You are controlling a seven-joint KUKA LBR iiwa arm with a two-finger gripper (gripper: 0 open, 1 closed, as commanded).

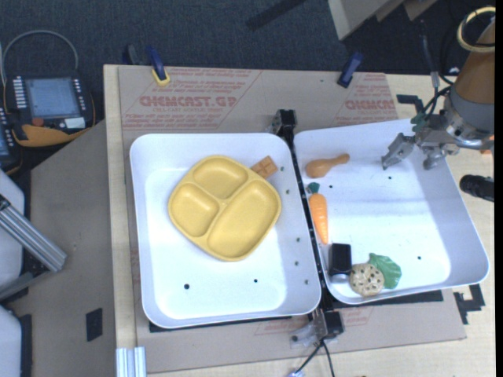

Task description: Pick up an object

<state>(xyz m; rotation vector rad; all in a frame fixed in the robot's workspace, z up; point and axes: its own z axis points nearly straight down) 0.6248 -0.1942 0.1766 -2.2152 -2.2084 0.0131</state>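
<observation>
Above the right bin [440, 210], the gripper [414, 155] is hovering with its fingers spread and gripping nothing, well apart from the carrot [318, 217] lying by the bin's left wall.

A dark blue-grey carpeted floor [196, 22] surrounds the bench, whose top is covered by a brown cardboard sheet [236, 100] printed with faded red lettering and held at its far edge by a yellow-tipped clamp [159, 71] and a blue clamp [350, 67]. At the left, a handheld control pendant [49, 104] with a small screen lies beside a looped black cable [39, 42]. An aluminium rail [27, 230] slants across the lower left corner.
</observation>
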